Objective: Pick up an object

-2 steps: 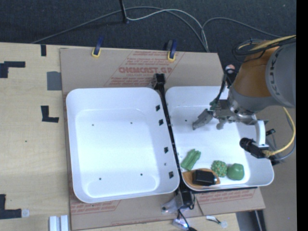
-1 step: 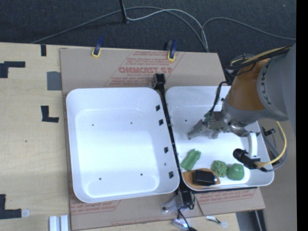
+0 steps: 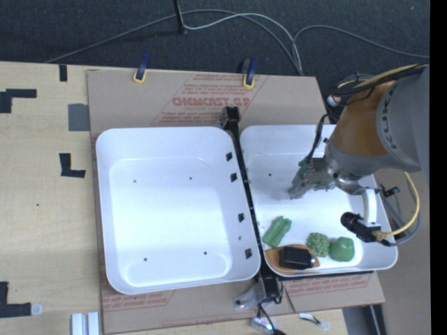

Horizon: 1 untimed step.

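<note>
The tool [image 3: 302,187] is over the right bin [image 3: 279,145], near its centre; how far it is open, I cannot tell. At its 6 o'clock lie a green toy [image 3: 277,230], a black object [image 3: 296,258] and two green pieces [image 3: 330,246].

bins: 2 [image 3: 167,208] | green objects: 3 [image 3: 277,230] | black object: 1 [image 3: 296,258] | clamps: 2 [image 3: 142,70]

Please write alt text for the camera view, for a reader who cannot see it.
A grey robot arm reaches from the right, its gripper above the right white bin. Near that bin's front edge lie a green toy, a black object on a brown dish, a bumpy green ball and a smooth green piece.
</note>
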Tool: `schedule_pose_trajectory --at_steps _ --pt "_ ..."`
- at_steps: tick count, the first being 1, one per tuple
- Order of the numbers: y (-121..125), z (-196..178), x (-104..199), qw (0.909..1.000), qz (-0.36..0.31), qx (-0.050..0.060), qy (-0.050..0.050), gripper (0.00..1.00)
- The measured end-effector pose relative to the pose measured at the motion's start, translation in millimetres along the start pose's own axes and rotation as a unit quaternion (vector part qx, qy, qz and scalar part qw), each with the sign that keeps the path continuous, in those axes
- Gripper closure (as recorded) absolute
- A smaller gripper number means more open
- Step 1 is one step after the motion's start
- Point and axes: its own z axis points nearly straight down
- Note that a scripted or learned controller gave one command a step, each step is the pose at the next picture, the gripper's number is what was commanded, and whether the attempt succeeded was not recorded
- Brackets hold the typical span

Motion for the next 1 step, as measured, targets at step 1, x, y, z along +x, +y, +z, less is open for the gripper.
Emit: schedule_pose_trajectory --at_steps 1 --pt "2.8 -60.9 -4.9 1.0000 0.000 -0.002 -0.001 1.00"
